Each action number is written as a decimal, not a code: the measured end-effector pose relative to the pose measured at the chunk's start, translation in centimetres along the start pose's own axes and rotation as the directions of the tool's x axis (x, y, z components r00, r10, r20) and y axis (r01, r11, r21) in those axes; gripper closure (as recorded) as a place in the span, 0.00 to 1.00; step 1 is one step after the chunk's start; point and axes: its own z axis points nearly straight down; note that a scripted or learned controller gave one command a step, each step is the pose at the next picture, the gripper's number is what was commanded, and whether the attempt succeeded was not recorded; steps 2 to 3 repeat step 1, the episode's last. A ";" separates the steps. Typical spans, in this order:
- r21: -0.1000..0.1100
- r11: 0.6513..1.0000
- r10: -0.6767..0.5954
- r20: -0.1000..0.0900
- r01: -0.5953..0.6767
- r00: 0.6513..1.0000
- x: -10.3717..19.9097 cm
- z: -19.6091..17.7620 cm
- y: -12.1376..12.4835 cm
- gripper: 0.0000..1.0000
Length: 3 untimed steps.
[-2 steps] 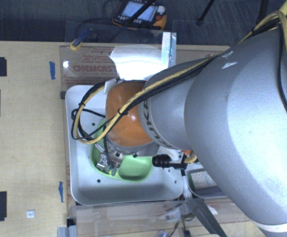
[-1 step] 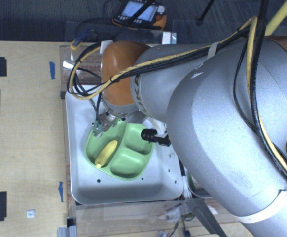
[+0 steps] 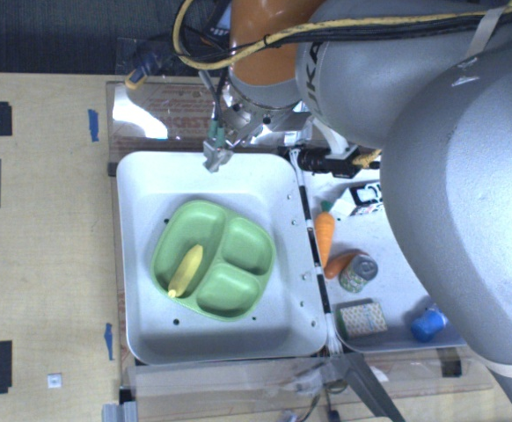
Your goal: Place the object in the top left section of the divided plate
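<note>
writing: none legible on can (image 3: pixel 358 272) or elsewhere | banana (image 3: pixel 186 270): yellow, slightly curved, lying in the large left section of green divided plate (image 3: pixel 238 299), left bin (image 3: pixel 142 183) | gripper (image 3: pixel 215 158): over bin's top rim, finger spread cannot be told | right bin: carrot (image 3: pixel 325 233), sponge (image 3: pixel 362 317), blue object (image 3: pixel 428 323)

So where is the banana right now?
In the camera view the banana lies in the left section of the green divided plate, inside the left white bin, below and left of the gripper.
</note>
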 end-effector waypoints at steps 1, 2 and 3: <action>-0.006 0.999 -0.050 0.001 0.050 0.999 10.2 9.8 -6.3 1.00; -0.006 0.999 -0.050 0.001 0.050 0.999 10.2 9.8 -6.3 1.00; -0.006 0.999 -0.050 0.001 0.050 0.999 10.2 9.8 -6.3 1.00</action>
